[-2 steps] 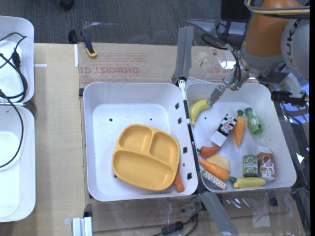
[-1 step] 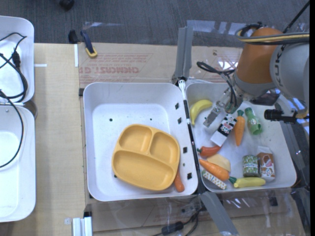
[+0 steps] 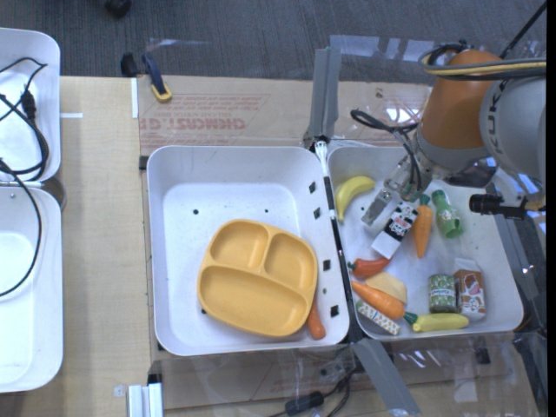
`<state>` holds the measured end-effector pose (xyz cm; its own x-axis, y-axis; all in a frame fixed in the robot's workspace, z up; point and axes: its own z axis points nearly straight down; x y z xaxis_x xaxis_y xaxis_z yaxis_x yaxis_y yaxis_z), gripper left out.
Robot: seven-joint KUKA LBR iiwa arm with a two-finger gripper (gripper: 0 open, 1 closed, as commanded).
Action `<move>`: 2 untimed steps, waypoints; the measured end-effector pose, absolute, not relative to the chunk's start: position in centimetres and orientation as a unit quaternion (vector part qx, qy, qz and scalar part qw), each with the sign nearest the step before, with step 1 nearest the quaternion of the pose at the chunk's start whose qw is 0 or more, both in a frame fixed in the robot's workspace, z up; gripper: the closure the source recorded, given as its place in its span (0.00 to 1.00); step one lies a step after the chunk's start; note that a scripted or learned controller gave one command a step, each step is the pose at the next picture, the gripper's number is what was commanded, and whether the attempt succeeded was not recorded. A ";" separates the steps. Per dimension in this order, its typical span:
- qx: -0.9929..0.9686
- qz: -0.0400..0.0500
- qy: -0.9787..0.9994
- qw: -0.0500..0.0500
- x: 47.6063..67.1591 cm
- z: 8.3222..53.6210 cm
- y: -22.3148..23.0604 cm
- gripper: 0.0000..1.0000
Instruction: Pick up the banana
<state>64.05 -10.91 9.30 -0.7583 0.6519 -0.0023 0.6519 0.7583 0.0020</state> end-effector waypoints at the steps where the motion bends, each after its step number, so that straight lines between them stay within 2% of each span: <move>1: 0.294 0.000 0.956 0.002 65.2 9.3 -10.2 0.00; 2: 0.423 0.000 0.906 0.001 65.1 9.2 -9.3 0.00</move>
<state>65.05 -9.34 9.23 -0.6419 0.7668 -0.0022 0.7668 0.6419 0.0014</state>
